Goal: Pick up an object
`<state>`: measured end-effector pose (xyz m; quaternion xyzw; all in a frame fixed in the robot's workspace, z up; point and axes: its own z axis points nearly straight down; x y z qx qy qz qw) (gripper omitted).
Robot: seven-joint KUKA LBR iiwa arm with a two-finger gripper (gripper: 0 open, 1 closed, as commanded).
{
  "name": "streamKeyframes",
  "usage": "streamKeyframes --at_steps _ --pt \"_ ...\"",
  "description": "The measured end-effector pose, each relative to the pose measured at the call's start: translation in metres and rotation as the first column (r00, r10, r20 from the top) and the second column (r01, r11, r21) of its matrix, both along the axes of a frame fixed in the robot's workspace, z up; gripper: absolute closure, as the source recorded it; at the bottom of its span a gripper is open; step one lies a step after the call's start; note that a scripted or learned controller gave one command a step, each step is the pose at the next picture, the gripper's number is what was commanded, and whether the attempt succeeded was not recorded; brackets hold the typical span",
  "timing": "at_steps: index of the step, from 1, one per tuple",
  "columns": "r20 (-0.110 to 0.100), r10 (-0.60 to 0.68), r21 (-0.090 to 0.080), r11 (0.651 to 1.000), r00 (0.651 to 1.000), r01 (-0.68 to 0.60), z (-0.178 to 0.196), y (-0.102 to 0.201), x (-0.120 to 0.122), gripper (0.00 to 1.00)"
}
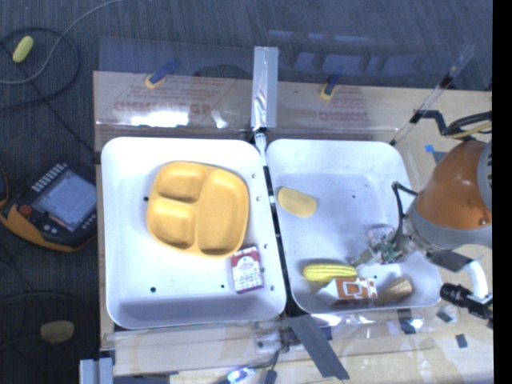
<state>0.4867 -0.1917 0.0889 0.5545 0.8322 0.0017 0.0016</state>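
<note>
My gripper (378,246) hangs low over the right side of the right bin (336,154), below the arm's orange band (452,186). Just in front of it lie a yellow banana-shaped toy (328,272), an orange and white packet (357,289) and a brown cone-shaped piece (398,288). A pale yellow oval (297,202) rests near this bin's left wall. In the left bin (120,238) a yellow divided plate (198,207) lies flat, with a small red box (246,270) at its front right.
A grey upright post (265,86) stands behind the wall between the bins. Clear panels with yellow clips (162,73) line the back. An orange hand-held controller (52,208) and cables lie on the floor at the left.
</note>
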Motion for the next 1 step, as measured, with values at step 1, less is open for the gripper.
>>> streamKeyframes --at_steps 1 --pt "0.003 -0.073 0.008 0.997 0.997 0.073 0.0004 -0.0253 0.0101 1.0"
